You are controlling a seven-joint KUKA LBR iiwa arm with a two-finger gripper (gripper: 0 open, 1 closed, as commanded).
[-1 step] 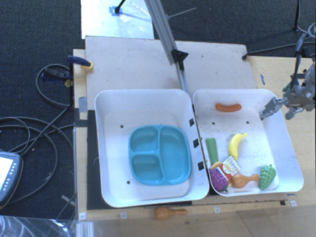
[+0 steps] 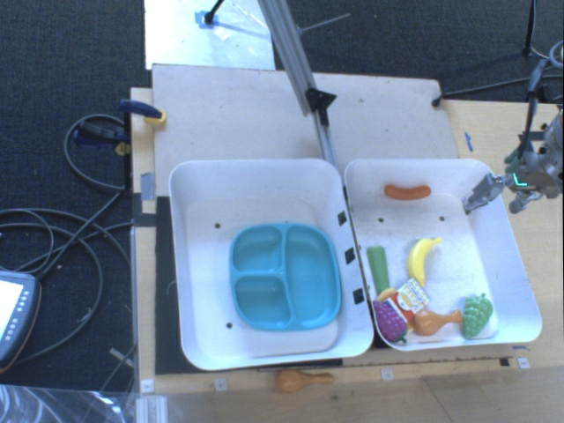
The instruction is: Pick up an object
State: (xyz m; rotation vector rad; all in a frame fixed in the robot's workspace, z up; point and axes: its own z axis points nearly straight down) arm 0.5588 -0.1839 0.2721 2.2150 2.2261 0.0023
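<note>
Gripper [image 2: 496,190] hangs over right bin's [image 2: 507,236] far edge; fingers apart, nothing between them

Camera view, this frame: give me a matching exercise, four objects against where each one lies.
Things:
1. hot dog
2. blue divided plate
3. green grapes
4. banana

Places:
A. left bin
B. middle of the right bin
C. far end of the right bin
D. near right corner of the right bin

Pairs: 1-C, 2-A, 3-D, 4-B
</note>
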